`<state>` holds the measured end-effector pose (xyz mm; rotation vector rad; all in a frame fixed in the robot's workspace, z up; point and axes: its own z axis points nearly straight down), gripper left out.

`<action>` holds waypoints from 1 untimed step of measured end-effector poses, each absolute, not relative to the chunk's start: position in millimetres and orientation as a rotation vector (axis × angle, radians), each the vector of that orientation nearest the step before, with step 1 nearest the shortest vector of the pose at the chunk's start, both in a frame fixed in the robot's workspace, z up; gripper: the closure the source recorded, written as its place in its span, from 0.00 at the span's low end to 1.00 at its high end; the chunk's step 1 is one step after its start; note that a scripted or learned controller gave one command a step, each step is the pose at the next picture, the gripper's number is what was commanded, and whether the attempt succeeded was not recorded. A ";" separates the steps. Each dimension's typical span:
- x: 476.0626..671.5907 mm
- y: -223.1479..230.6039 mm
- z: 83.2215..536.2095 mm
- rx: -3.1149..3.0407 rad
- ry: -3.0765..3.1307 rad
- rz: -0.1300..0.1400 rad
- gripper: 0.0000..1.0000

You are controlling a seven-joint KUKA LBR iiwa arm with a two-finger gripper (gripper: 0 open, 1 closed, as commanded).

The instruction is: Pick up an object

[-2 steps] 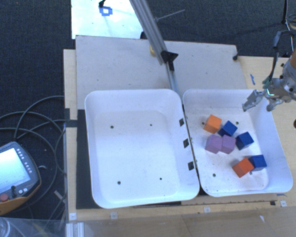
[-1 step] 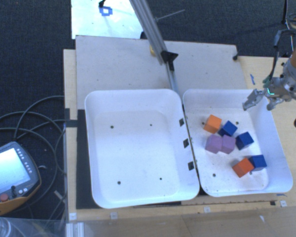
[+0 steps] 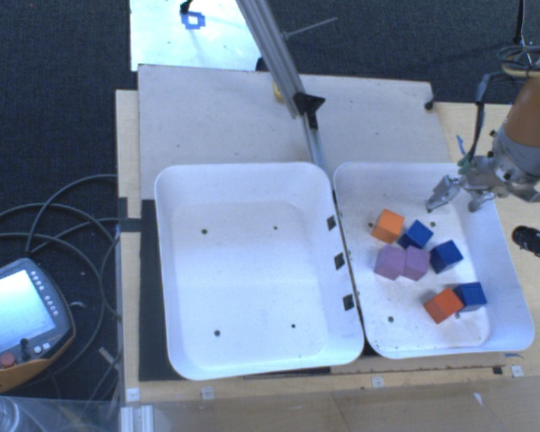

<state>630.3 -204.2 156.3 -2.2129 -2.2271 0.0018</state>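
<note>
My gripper is hovering with fingers seemingly spread, gripping nothing, over the right bin; the nearest orange cube is sitting toward its eight o'clock.

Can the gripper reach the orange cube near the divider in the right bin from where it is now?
Probably yes. The gripper hangs over the right bin, and the orange cube lies uncovered with open floor between them.
</note>
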 end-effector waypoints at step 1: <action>626.8 -207.6 114.2 -2.219 -2.225 0.001 0.00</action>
